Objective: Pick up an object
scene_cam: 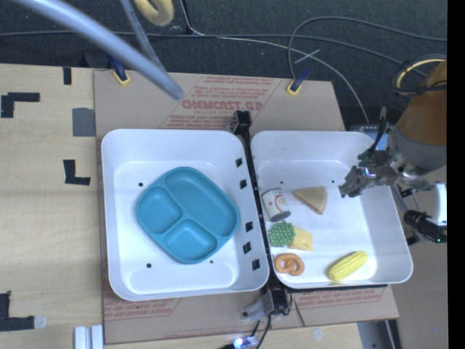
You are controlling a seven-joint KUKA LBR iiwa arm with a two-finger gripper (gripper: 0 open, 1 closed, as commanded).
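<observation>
Gripper (354,182), finger state impossible to tell, over right bin (378,224); wedge (312,198) just left of it, long axis running left-right; corn (347,265) nearer the camera.

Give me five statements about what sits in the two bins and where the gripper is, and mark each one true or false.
1. The blue divided plate lies in the left bin. True.
2. The corn cob lies on the blue plate. False: it lies in the right bin, near its front right corner.
3. The gripper holds the wedge-shaped tan piece. False: the piece lies on the bin floor, apart from the gripper.
4. The small can lies near the divider between the bins. True.
5. The pretzel lies in the left bin. False: it lies in the right bin, below the green piece.
</observation>
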